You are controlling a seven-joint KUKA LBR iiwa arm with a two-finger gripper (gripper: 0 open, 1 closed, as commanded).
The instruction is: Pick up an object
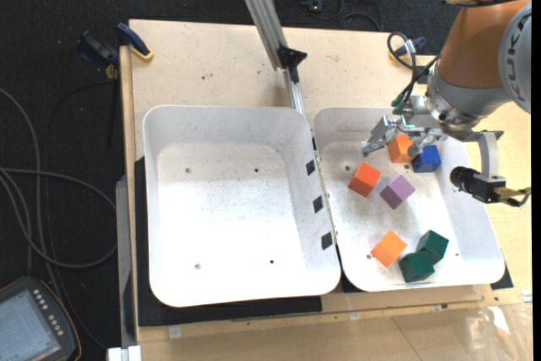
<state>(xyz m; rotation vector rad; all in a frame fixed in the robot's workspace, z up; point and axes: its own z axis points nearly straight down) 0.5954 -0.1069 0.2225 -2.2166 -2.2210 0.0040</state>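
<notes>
Reaching in from the right, the claw (397, 138) sits low over the right bin (473, 266), an orange cube (399, 148) and blue cube (427, 158) directly beneath it, its grip state impossible to tell.

The arm (482, 55) reaches in from the right, its orange band uppermost, wrist bent down over the far right part of the bench. The gripper (396, 138) points left and hangs low there.

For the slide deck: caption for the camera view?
Hand low in right bin by orange block and blue block.
</notes>
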